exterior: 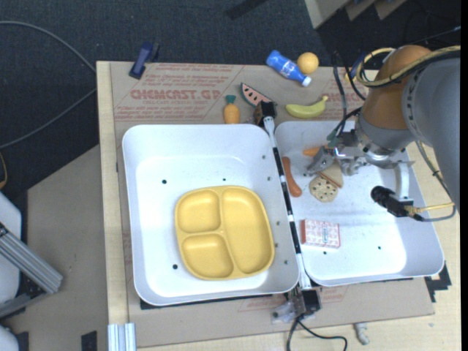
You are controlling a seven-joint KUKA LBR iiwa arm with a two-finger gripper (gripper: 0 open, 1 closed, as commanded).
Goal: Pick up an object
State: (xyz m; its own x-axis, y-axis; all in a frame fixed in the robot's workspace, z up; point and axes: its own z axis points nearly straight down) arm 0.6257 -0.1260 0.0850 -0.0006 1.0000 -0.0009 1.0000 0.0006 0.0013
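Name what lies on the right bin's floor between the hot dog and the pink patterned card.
In the camera view, only bare white bin floor separates the hot dog from the pink patterned card; the cookie sits off to the side.

Bench (175, 86) — two white bins (146, 167) (side by side), banana (306, 108).

Even, bright overhead light; soft shadows; mild glare on white bins (146, 159); arm (431, 86) slightly blurred
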